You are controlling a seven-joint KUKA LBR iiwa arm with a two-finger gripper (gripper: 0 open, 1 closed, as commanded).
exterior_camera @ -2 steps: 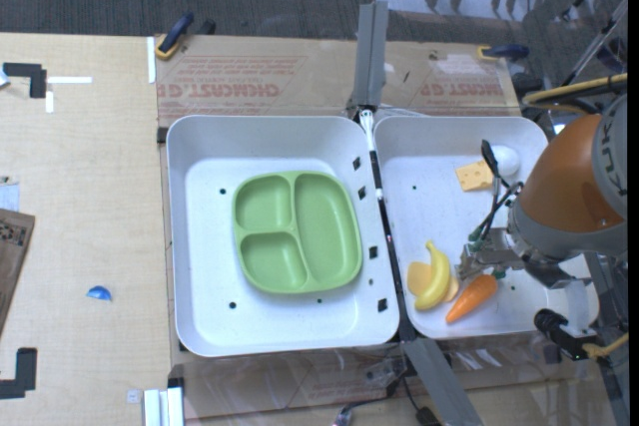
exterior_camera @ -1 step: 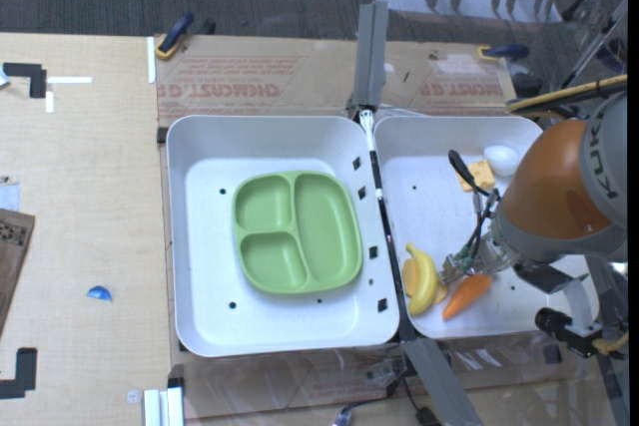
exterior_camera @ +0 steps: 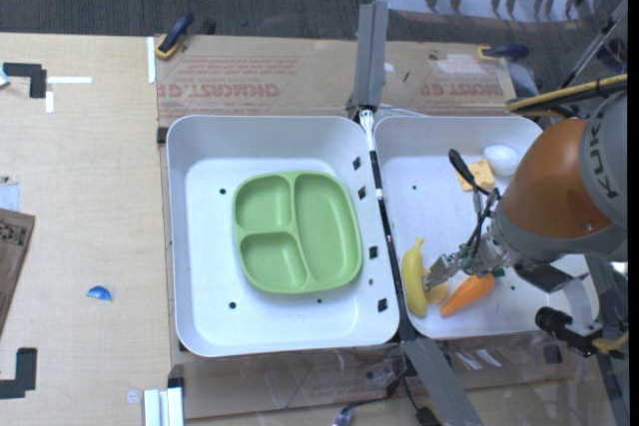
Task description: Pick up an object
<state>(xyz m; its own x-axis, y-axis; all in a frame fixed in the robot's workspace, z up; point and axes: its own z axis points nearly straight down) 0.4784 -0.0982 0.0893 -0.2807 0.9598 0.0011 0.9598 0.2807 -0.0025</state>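
In the right bin a yellow banana lies near the left wall, with an orange carrot just to its right. My gripper is low over the bin, directly above the carrot's left end and beside the banana. A small yellowish piece lies between banana and carrot. Farther back lie a white egg-like object, a yellow chip and a thin black utensil. The orange-banded arm hides the bin's right part.
The left bin holds a green three-compartment plate. A grey divider post stands between the bins at the back. Cardboard lies behind the bins, and a wooden benchtop stretches to the left.
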